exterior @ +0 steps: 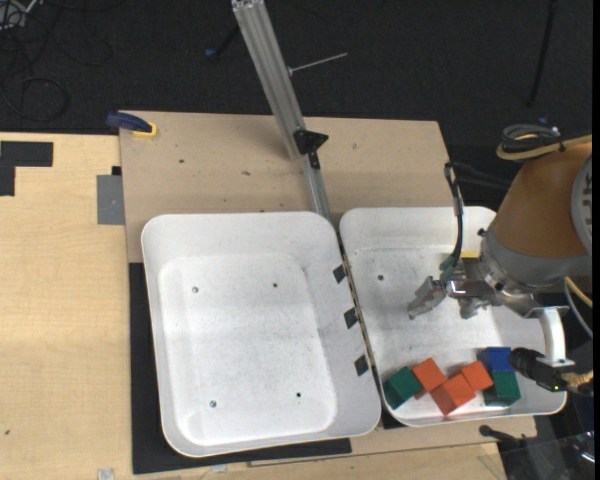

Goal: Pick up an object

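Observation:
Several blocks lie along the front edge of the right bin point(390, 258): a green block point(403, 385), an orange block point(429, 373), a larger orange block point(458, 389), a blue block point(497, 359) and a dark green block point(503, 391). My gripper point(443, 302) hangs over the middle of the right bin, behind the blocks and apart from them. Its two fingers are spread open and nothing sits between them. A small yellow piece point(469, 253) peeks out behind the wrist, mostly hidden by the arm.
The left bin point(180, 243) adjoins the right one, joined by black clips point(351, 318). An aluminium rail point(273, 73) slants up from between the bins at the back. A blue and yellow clamp point(132, 123) lies at the bench's far left corner.

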`<action>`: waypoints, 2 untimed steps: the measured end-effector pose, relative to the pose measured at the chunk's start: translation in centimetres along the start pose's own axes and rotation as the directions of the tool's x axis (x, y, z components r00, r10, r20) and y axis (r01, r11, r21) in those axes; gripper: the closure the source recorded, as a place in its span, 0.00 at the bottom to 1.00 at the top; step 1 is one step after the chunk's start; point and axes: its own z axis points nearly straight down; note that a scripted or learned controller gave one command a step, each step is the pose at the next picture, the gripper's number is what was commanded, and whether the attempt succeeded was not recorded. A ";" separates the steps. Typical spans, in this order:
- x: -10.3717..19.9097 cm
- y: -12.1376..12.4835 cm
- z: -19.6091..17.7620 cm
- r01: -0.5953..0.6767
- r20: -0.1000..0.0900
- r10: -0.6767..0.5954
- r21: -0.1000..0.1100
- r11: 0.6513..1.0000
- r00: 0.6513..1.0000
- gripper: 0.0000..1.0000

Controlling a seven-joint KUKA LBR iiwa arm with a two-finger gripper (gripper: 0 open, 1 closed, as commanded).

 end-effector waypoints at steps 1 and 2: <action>0.1 0.5 6.3 -0.001 0.000 0.001 0.001 1.000 1.000 0.00; -0.2 0.6 4.9 -0.010 0.000 0.010 -0.004 1.000 1.000 1.00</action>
